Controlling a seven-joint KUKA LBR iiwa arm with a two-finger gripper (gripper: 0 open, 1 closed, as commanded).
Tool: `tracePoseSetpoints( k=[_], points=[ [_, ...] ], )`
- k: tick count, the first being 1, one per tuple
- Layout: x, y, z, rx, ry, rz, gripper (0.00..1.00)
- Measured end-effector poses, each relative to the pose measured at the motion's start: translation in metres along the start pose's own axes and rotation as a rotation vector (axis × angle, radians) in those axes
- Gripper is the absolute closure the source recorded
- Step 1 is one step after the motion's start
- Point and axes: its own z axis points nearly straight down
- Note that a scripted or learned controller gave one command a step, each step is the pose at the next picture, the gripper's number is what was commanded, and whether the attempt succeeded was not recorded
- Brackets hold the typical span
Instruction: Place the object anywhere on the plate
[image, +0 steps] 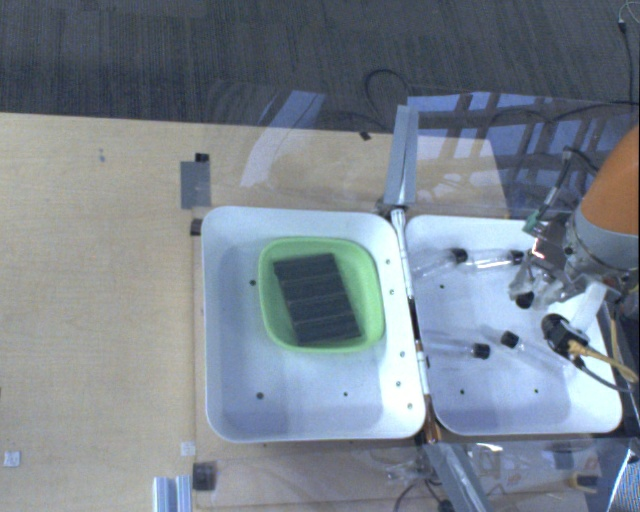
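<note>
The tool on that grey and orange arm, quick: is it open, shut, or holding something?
Tool: over the right bin; cannot be told from this view.

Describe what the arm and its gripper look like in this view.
The arm enters at the right edge, showing a rounded orange band over a grey wrist section. Below it the gripper is a cluster of pale metallic and black parts, with thin dark cables looping around it and a yellowish cable trailing away.
</note>
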Motion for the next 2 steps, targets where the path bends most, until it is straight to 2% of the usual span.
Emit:
tracePoseSetpoints(
  k=[1,2],
  points=[
    [0.0652,-0.0348,0.0126,0.002,0.002,-0.074,1.0],
    [0.065,-0.0348,0.0126,0.001,0.003,-0.073,0.0]
  ],
)
